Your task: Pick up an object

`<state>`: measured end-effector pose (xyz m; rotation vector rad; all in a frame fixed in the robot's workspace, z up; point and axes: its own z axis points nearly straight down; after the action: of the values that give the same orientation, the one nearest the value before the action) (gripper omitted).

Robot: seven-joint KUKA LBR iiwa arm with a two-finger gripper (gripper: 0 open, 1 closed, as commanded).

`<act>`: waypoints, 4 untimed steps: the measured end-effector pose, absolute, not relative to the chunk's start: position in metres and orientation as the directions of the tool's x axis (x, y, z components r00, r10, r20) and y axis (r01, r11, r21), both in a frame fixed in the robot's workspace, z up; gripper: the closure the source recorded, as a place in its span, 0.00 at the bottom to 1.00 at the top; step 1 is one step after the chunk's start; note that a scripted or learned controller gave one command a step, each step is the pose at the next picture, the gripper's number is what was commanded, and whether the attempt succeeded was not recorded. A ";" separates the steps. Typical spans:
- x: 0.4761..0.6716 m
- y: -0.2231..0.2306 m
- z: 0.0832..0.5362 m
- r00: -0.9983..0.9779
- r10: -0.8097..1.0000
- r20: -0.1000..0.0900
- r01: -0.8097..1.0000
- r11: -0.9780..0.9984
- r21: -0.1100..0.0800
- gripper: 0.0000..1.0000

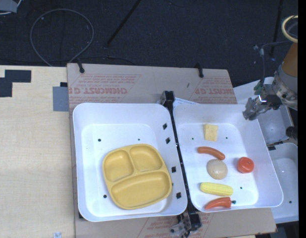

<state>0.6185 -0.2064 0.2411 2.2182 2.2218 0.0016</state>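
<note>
Pickup not started: you see tool (255, 108) at frame right, its opening impossible to tell, above right bin (272, 182); tomato (245, 164) untouched.

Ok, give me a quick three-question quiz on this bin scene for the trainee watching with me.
1. True or false: the yellow three-compartment plastic tray lies in the right white bin.
2. Which item lies nearest the end effector? A) pale yellow cheese wedge B) yellow corn cob C) red chilli pepper
3. Fill in: the beige round potato-like ball sits between the orange-red sausage and the ____.

Key: 1 false, it lies in the left white bin; 2 A; 3 corn cob.
</note>
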 end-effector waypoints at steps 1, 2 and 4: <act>0.598 -0.162 0.233 -0.004 1.000 0.002 1.000 0.004 -0.005 1.00; 0.584 -0.111 0.221 -0.004 1.000 0.003 1.000 0.004 -0.006 1.00; 0.545 -0.002 0.227 -0.004 1.000 0.002 1.000 0.004 -0.006 1.00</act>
<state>0.5453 -0.0024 0.2267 2.2207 2.2297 -0.0039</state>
